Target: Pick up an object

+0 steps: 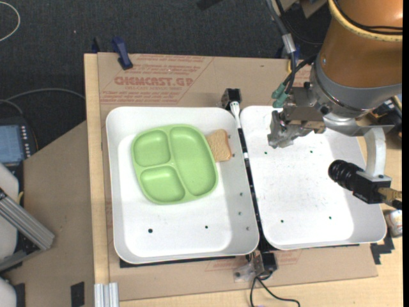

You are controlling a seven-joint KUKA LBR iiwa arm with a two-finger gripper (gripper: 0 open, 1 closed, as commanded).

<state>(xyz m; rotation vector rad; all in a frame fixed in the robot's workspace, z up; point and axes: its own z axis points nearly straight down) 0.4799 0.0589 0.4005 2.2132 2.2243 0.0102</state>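
A brown board bench (160, 82) with faint red lettering fills the middle of the frame. Two shallow white bins lie directly on it, side by side and touching: the left bin (185, 238) at centre left, the right bin (319, 232) at centre right. A blue clip (121, 52) grips the bench's upper left edge.

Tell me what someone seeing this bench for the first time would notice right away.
Most likely the bright green divided plate, lying in the left white bin with a tan cracker-like piece against its right edge. Next, the big arm with its orange band reaching in from the right, its hand low over the back left part of the right bin.
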